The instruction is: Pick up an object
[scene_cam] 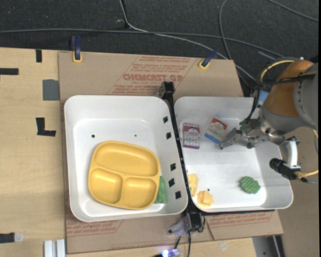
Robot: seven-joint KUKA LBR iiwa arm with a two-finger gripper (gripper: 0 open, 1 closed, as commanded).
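Nearest me, a soft yellow lump (205, 197) and a knobbly green piece (250, 184) lay in the right bin (278, 199). Beyond them, the gripper (227, 140) hung just beside a small blue-and-red packet (216, 130), fingers spread, gripping nothing. It looked light, crinkly and slippery; best pinched across its narrow sides.

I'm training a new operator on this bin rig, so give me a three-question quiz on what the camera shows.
1. True or false: the yellow divided plastic tray lies in the right white bin.
2. Which item lies nearest the gripper? A) green round textured object B) small red, white and blue packet C) pink patterned card
3. Fill in: the arm reaches in from the view's ____.

Key: 1 false; 2 B; 3 right.
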